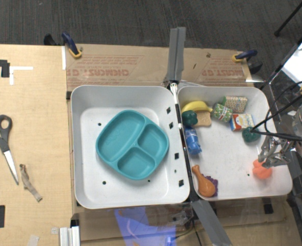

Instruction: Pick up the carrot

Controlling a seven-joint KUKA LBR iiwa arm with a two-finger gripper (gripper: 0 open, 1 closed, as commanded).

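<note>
The carrot [262,171] is a short, bright orange piece lying near the right wall of the right bin [227,155], towards its front. My gripper [268,159] reaches in over that right wall and hangs directly above the carrot, its metal tip at the carrot's upper edge. Whether it touches the carrot is not visible. Cables and the arm's dark body cover the bin's right rim.
A teal divided plate [133,144] lies in the left bin [84,152]. The right bin also holds a banana [196,106], blue bottle [193,141], orange-brown drumstick [204,184], green can [222,111], small cartons [241,121] and a dark green piece [250,135]. Scissors [2,137] lie on the bench.
</note>
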